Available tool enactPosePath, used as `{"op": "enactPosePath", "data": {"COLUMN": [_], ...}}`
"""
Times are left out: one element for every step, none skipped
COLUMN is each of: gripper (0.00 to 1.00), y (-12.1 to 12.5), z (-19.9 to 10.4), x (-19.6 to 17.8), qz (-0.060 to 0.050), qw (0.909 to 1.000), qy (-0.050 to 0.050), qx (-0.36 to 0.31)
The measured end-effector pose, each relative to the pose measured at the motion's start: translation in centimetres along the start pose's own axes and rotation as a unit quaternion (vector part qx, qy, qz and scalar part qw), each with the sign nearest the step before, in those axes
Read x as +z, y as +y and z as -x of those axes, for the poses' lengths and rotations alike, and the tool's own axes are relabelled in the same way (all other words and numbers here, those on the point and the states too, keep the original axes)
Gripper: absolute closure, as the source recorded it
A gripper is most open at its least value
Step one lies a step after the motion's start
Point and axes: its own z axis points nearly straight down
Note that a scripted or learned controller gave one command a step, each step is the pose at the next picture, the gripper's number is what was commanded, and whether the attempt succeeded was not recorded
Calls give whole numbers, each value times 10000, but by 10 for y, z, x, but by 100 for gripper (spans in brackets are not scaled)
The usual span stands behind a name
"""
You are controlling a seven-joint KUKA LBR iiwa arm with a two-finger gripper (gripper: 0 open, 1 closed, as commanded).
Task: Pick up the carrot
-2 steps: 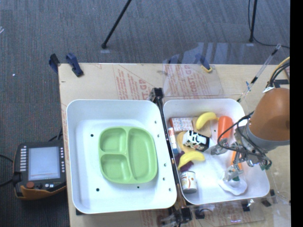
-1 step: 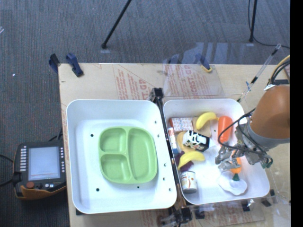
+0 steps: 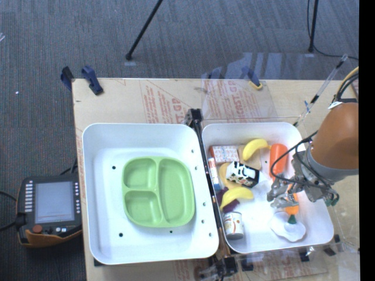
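Left bin: green tray; right bin: carrot, bananas.

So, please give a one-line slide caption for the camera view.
KUKA arm's gripper poised over the carrot in the cluttered right bin; left bin holds a green tray.

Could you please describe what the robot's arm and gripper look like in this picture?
The arm's rounded orange band sits above a grey wrist ring. Below it hangs the small grey metallic two-finger gripper, with dark cables looping beside the wrist. No markings are legible.
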Motion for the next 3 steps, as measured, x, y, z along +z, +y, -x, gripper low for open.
{"op": "enactPosePath", "data": {"gripper": [100,100,100], "y": [1,3,-20], "z": [2,3,-17], "x": [-9,-18,4], "qz": [4,7,-7], "qw": [10000,10000,9982], "qy": [-15,-32,37], "qx": [-16,-32,-604]}}
